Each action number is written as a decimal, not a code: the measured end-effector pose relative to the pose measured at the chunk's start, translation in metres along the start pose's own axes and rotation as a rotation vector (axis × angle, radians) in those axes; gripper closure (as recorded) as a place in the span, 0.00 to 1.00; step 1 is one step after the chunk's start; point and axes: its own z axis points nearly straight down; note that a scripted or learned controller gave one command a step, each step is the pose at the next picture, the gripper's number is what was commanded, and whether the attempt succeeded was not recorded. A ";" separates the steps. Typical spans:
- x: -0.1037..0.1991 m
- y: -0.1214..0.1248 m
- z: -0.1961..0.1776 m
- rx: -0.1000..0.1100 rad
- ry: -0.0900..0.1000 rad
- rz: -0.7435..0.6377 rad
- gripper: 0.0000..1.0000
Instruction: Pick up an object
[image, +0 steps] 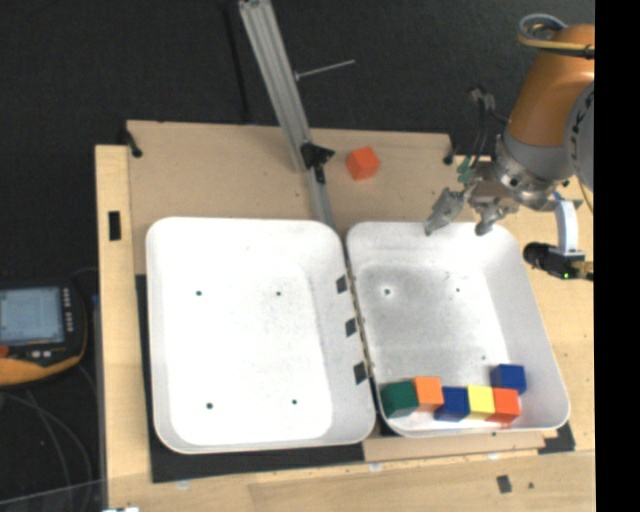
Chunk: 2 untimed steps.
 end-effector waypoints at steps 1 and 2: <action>-0.002 -0.054 0.106 0.010 0.002 0.005 0.00; 0.017 -0.091 0.135 -0.003 -0.001 0.006 0.00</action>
